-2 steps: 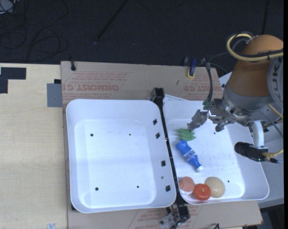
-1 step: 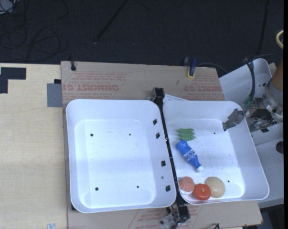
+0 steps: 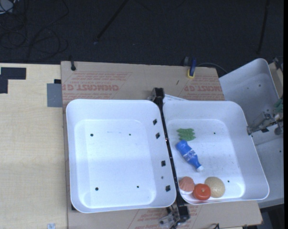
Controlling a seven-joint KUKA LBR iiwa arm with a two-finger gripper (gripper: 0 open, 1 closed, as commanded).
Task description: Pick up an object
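Observation:
The right bin (image 3: 239, 128) holds several small objects. A green leafy piece (image 3: 186, 133) lies near its middle left. Just below it a blue bottle (image 3: 188, 155) lies on its side, cap pointing toward the front right. Along the front wall three round items sit in a row, close together: a pink-and-white one (image 3: 186, 184), a red tomato-like one (image 3: 201, 191) and a pale yellow one (image 3: 215, 186).
The left bin (image 3: 77, 128) stands beside the right one on a cardboard sheet (image 3: 110, 82). A tilted white tray (image 3: 251, 82) and a metal bracket (image 3: 265, 122) sit at the right edge. A yellow-and-blue clip (image 3: 192, 69) stands at the cardboard's back.

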